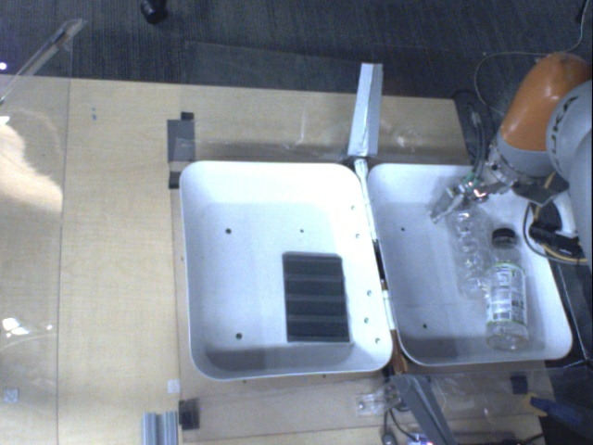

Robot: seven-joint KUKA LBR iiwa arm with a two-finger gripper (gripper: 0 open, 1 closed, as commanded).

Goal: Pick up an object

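Note:
A clear plastic bottle with a dark cap lies lengthwise near the right wall of the right bin. Beside it on the left is a faint transparent item, hard to make out. A black ribbed rectangular block lies flat in the left bin, towards its front right. My gripper hangs over the back of the right bin, just behind the transparent item and to the back left of the bottle's cap. Nothing is visibly held.
The grey arm with its orange band reaches in over the right bin's back right corner. A metal bar stands behind the seam between the bins. Cables run along the right bin's right rim.

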